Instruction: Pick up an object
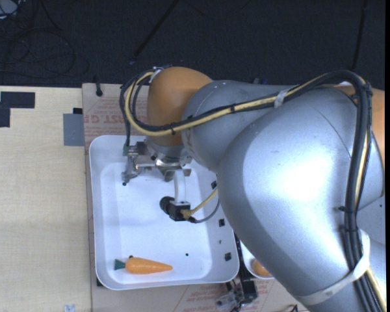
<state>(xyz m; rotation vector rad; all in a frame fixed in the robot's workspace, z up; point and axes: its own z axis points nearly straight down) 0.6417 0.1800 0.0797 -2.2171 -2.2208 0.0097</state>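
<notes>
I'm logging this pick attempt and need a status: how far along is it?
Done: the arm has reached over the left bin, with the pincer above its upper part. In hand: nothing that can be seen; nothing shows at the pincer. Left: the whole pick. The toy carrot lies flat near the bin's lower edge, well apart from the pincer, so the approach, grasp and lift all remain.

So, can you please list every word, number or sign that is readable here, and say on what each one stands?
None can be read with certainty.
Red print on the cardboard sheet above the left bin: reversed and faint, too blurred to read.
Red print on the cardboard below the same bin: too blurred to read.
The toy carrot and the arm show no lettering.
</notes>
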